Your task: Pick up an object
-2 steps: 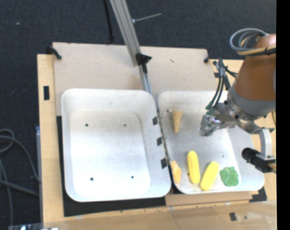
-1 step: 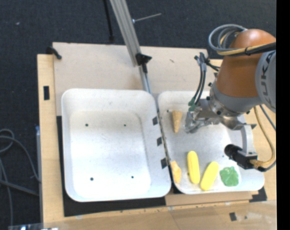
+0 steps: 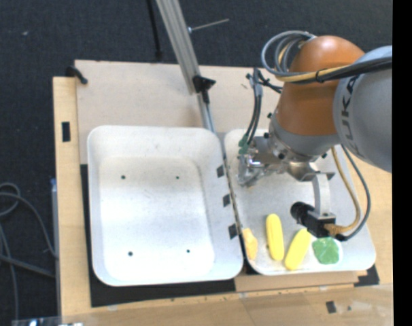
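My gripper [image 3: 249,170] hangs below the orange wrist band [image 3: 315,90], over the far left part of the right bin [image 3: 352,263] and close to the wall between the bins. At this bin's near end lie a yellow oblong piece [image 3: 275,236], a second yellow piece [image 3: 298,248] leaning beside it, and a green lump [image 3: 326,250]. A small yellow-orange piece [image 3: 249,243] rests against the bin's left wall. All of them lie well nearer the front edge than the gripper, and none touches it.
The left bin [image 3: 104,148] stands beside the right one on the wooden bench. A slanted aluminium bar [image 3: 182,39] runs from the top toward the bins' divider. A black fitting with cables [image 3: 309,216] hangs off the arm above the yellow pieces.
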{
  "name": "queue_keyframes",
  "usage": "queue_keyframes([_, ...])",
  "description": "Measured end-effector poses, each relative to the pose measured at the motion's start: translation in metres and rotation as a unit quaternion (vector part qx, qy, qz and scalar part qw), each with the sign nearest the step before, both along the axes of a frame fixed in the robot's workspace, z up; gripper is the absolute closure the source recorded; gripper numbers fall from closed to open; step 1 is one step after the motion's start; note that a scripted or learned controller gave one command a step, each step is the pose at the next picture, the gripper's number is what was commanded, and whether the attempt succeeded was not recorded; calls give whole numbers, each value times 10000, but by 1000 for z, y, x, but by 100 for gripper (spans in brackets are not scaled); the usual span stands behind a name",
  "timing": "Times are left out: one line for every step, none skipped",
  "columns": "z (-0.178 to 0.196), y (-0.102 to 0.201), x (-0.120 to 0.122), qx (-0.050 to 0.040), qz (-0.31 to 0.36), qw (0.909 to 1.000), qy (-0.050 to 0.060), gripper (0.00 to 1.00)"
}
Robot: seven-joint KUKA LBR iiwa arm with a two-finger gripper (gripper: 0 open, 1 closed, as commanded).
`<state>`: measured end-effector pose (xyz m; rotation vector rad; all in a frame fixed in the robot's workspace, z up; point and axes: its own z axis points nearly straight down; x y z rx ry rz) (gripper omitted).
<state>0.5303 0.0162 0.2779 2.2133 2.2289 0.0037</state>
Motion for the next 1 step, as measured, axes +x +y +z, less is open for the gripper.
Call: queue_keyframes([-1, 46, 10, -5, -4, 10000, 1, 100])
